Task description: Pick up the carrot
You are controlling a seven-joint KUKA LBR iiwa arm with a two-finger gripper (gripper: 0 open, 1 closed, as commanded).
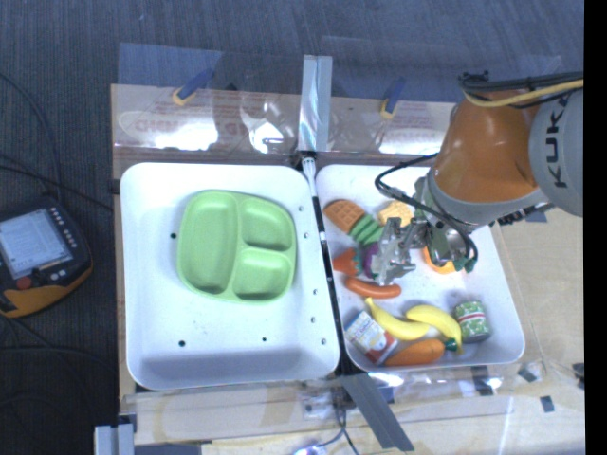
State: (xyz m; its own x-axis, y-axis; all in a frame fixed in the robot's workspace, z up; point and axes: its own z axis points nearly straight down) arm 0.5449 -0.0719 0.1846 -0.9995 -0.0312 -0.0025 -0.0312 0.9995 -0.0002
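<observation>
While the tool (391,259) hangs over the right bin (503,292), its opening cannot be told

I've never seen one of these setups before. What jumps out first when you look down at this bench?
The big grey arm with its orange band reaches in from the right, its gripper low over the right bin, which is crowded with toy food: a yellow banana, a carrot near the front edge and more. In the left bin sits a bright green divided plate.
</observation>
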